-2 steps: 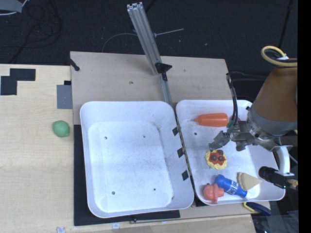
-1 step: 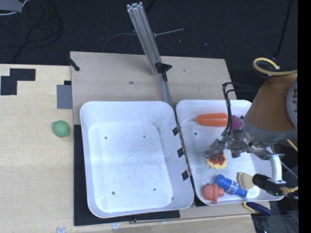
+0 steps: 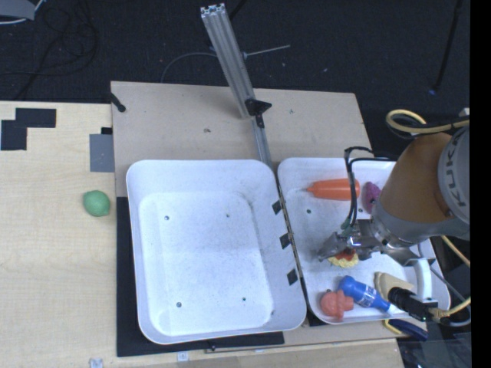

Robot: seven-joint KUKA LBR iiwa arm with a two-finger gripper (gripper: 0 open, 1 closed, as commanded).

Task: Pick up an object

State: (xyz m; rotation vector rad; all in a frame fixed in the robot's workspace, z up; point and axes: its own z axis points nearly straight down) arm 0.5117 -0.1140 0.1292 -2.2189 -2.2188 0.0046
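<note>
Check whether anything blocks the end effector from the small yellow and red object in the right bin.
Nothing visible does. The end effector sits low in the right bin, right over the yellow and red object. The orange carrot and blue object lie off to either side.

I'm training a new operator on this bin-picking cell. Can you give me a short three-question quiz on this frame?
1. True or false: the end effector is over the right bin.
2. Which thing lies outside both bins, on the wooden surface? A) the orange carrot-shaped toy B) the green ball C) the blue object
3. What colour is the object at the right bin's near edge, just left of the blue object?

Key:
1. True; it is low over a small yellow and red thing.
2. B
3. Red
</note>
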